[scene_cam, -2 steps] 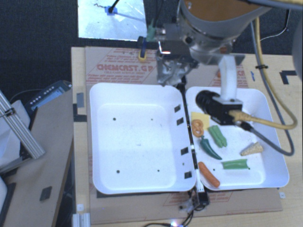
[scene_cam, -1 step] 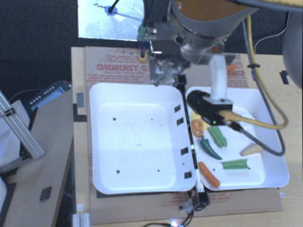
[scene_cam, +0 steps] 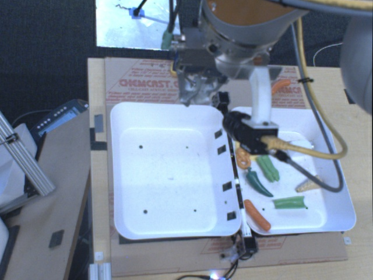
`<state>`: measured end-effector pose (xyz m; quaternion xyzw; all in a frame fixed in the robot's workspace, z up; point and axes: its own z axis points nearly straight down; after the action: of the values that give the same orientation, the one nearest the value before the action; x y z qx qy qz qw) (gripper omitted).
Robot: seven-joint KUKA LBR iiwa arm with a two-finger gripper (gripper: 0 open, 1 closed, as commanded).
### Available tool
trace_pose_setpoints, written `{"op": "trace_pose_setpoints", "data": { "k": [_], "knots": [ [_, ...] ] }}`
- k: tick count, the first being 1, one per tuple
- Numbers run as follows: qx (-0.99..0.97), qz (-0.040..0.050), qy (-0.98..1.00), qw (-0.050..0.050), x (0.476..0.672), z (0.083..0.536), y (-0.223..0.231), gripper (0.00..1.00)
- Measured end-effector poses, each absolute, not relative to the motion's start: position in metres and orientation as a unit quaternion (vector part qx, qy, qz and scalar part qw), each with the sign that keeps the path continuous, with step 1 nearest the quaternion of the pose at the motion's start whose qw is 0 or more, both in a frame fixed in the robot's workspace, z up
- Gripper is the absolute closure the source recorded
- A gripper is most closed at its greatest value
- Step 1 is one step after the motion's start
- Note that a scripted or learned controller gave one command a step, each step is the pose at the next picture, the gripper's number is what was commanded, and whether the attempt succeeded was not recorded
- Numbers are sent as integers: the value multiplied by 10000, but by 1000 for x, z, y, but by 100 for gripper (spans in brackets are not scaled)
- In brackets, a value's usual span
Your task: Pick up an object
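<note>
red print reading "chemcast" runs along the brown board (scene_cam: pixel 145 81) under the bins, behind the left bin (scene_cam: pixel 169 174). more red lettering further right on the board is too blurred to read.

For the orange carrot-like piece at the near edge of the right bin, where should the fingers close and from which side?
Grip the orange piece across its middle, coming straight down from above. It lies flat and slanted, long and narrow, so the fingers should close across its short width. Its upper end sits near the bin's dividing wall, so mid-body probably leaves more room than that end.
</note>
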<state>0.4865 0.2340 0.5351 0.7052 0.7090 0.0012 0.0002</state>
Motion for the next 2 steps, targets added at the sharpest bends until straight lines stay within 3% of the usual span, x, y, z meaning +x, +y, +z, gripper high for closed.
{"op": "trace_pose_setpoints", "data": {
  "k": [2],
  "knots": [
    [7057, 12, 7085, 1, 486, 535, 234, 100]
  ]
}}
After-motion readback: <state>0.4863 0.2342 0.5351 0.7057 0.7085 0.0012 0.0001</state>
